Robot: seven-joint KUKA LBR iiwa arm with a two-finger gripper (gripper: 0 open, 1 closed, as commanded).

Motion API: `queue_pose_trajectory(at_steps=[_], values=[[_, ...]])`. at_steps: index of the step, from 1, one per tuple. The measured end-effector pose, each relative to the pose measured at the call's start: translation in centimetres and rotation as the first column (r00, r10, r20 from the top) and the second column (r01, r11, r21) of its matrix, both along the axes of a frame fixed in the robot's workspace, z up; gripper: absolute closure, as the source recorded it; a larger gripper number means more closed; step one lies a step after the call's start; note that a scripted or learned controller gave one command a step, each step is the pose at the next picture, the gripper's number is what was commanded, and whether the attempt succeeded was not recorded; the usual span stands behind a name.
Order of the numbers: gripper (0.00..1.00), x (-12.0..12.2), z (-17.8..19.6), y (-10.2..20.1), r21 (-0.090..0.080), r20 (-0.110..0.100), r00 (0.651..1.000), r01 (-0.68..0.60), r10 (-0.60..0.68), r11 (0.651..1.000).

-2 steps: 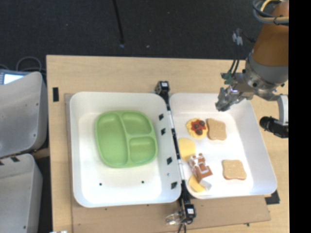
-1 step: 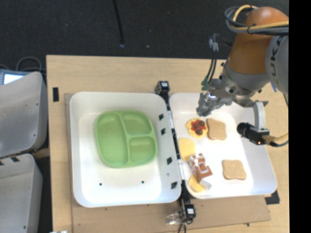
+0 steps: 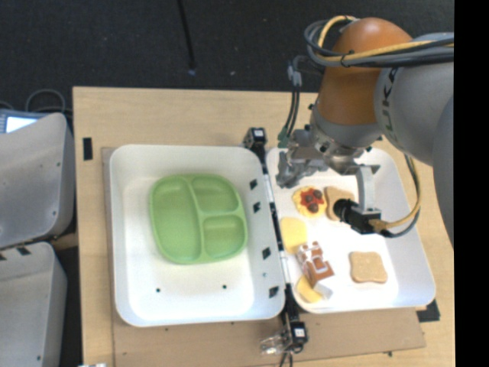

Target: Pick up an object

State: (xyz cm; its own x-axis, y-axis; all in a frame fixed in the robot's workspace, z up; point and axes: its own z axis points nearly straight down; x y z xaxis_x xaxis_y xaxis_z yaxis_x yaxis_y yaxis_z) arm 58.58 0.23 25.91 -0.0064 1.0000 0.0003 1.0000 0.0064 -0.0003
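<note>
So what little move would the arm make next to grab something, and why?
Probably a short drop straight down. The gripper hangs over the right bin, just above a round yellow piece with red and dark bits on top, the nearest thing to pick.

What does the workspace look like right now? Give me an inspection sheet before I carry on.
Surface: wooden bench bearing left bin and right bin.
Job's things: in right bin, toast slice, brown-and-white block, yellow pieces, round topped piece.
Clutter: green divided tray in left bin.
Grippers: gripper low over right bin's upper left; jaws hidden.
Cables: yellow and black cables along the arm.
Surroundings: dark floor, grey equipment at left.
</note>
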Motion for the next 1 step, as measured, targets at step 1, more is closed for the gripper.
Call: queue_pose_trajectory(at_steps=[1], values=[[1.0,0.71,0.15,5.33,0.0,0.002,1.0,0.0,0.0,1.0]])
